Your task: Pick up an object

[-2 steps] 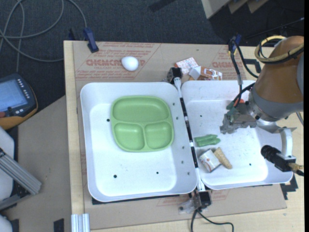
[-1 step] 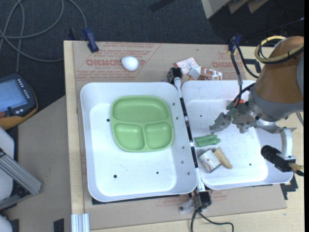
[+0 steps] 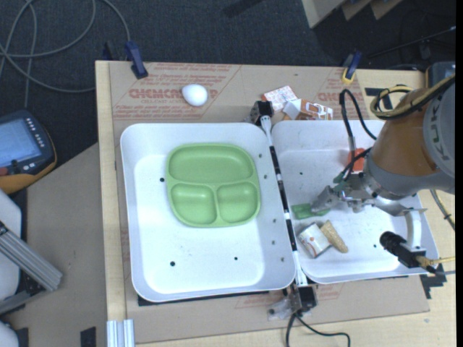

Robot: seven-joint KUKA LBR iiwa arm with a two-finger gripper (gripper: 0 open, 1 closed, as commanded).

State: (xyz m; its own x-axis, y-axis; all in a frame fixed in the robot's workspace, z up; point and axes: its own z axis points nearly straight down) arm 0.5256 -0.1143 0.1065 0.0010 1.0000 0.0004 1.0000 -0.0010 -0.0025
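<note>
Claw [image 3: 327, 201] hangs low in the right white bin [image 3: 318, 147], and I cannot tell if it is wide or narrow. A small flat green piece [image 3: 304, 210] lies just beside its tip, toward the bin's left wall. The tan bread-like stick [image 3: 333, 236] lies near, slanted, closer to the front edge, with bare floor around it.

Single fixed camera above the bench [image 3: 108, 194], looking down at a slant, far enough off to take in both bins whole plus some floor. The arm [image 3: 416, 150] enters from the view's right and hangs over the right bin [image 3: 340, 266]; its gripper [image 3: 340, 196] points toward frame left. The left bin [image 3: 145, 266] lies beyond the gripper tip, near frame centre. Far bench edge sits at frame top, near edge at bottom.
</note>
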